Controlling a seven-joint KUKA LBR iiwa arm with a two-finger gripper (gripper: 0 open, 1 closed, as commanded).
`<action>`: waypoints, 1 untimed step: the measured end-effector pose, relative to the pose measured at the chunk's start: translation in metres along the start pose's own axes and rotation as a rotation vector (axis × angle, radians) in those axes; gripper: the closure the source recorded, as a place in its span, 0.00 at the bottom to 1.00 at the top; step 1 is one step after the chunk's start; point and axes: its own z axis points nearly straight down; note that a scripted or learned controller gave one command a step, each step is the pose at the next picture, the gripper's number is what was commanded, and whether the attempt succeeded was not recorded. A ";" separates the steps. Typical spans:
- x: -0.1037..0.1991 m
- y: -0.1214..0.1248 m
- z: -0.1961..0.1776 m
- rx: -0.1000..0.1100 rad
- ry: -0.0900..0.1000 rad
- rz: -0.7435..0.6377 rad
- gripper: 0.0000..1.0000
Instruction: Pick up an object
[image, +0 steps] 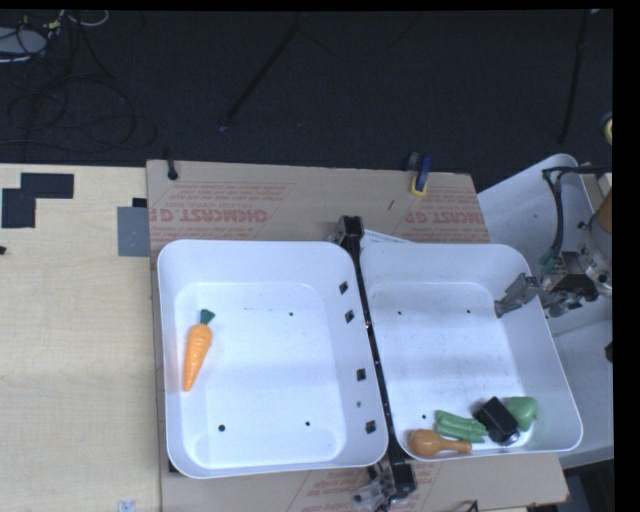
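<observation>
An orange toy carrot (196, 349) with a green top lies at the left side of the left bin (250, 262). In the near right corner of the right bin (450, 262) sit a green pod-shaped toy (460, 426), a black block (497, 419), a green rounded toy (522, 408) and an orange-brown pear-shaped toy (437, 443), packed close together. My gripper (516, 296) hangs at the right bin's right rim, well away from those toys, with nothing seen between its fingers.
The bins rest on a brown cardboard sheet (300, 205) with a blue and yellow clamp (420, 175) at its far edge. A black divider strip (365, 350) runs between the bins. Cables lie on the dark floor beyond the bench.
</observation>
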 end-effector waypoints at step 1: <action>0.033 0.057 0.140 0.005 0.003 -0.004 0.00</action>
